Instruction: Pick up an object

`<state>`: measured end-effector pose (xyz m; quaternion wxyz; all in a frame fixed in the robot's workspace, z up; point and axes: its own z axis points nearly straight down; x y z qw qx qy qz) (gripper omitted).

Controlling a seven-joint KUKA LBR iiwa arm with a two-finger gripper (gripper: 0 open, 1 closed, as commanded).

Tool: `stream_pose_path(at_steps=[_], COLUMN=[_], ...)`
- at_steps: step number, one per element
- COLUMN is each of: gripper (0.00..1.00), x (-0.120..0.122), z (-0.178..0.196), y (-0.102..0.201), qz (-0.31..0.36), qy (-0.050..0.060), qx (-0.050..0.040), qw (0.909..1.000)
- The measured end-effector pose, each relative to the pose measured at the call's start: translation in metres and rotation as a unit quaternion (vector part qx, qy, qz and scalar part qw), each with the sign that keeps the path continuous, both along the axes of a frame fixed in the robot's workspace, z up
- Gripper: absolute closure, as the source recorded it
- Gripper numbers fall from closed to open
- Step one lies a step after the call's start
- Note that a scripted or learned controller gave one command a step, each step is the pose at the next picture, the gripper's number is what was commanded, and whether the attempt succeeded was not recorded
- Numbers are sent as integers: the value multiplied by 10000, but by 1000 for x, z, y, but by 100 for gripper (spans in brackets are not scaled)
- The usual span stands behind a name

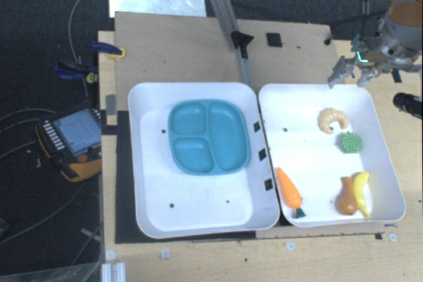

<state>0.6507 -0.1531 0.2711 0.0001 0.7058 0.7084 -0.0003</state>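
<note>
Nearest the camera, at the lower rim of the right bin [396, 198], the carrot [289, 189] lies at about seven o'clock of that bin's floor, its tip pointing toward the bottom edge and close against the wall it shares with the left bin [149, 208]. At five o'clock the banana [361, 192] rests touching a brownish piece [347, 200] I can't name for certain; packed together like that, I judge they would be awkward to take singly. Further up, near three o'clock, sits the green bumpy ball [351, 142], and just beyond it, at about one o'clock, the pale croissant [332, 119], the two near each other but apart. Across the divide, the blue sectioned plate [209, 136] lies flat in the upper middle of the left bin, with nothing on it. Farthest back, I hang over the bench board just past the right bin's far rim, at twelve to one o'clock: my gripper [351, 73] is spread, fingers parted and clasping nothing, held high and out of the bin. The croissant is the closest thing to me and stands free, so I judge it the likeliest pick.
</note>
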Motion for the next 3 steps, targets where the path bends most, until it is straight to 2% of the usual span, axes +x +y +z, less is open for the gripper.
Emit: stream_pose_path(at_steps=[1,3], gripper=[0,0], x=[1,2], z=[1,-89], y=[0,12], qz=[2,2], qy=[-13,3], qx=[-2,-1], qw=[10000,10000])
